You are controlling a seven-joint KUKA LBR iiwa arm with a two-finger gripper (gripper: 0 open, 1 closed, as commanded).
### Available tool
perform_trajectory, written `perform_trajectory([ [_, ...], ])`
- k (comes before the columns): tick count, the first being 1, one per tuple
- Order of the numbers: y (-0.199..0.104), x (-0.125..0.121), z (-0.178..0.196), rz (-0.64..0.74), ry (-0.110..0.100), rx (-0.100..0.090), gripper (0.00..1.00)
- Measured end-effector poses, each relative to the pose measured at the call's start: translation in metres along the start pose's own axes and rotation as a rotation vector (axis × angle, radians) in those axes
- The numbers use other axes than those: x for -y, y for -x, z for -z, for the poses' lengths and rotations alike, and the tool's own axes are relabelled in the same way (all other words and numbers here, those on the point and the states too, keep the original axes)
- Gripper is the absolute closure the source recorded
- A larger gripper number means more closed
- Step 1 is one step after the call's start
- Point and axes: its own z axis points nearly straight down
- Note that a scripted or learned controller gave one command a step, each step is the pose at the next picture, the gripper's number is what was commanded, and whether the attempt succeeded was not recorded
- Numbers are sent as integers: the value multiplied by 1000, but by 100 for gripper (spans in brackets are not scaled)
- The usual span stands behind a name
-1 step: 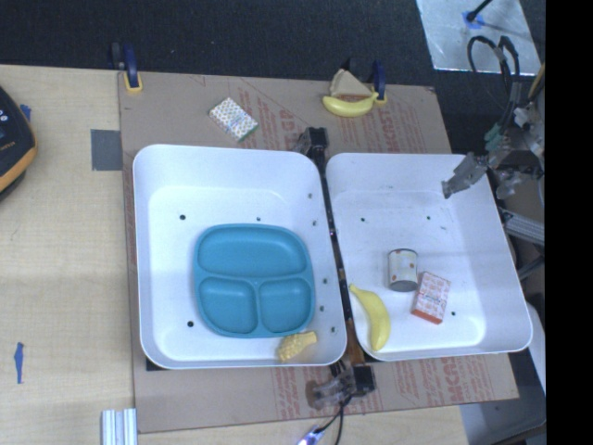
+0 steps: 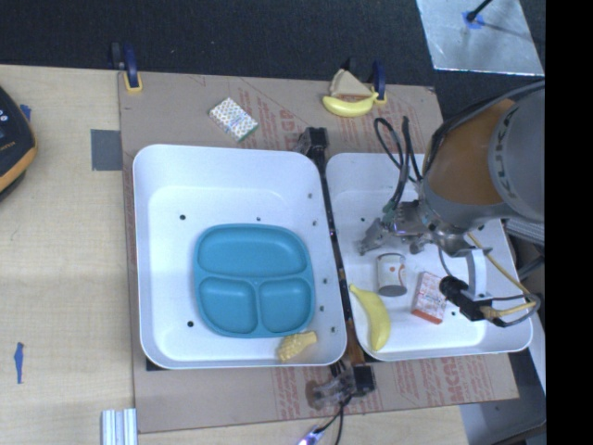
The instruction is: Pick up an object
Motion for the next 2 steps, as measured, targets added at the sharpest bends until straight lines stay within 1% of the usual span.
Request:
perform_trajectory([
  [1, 13, 59, -13, -1, 2, 0, 0],
  [2, 45, 5, -12, -2, 4, 0, 0],
])
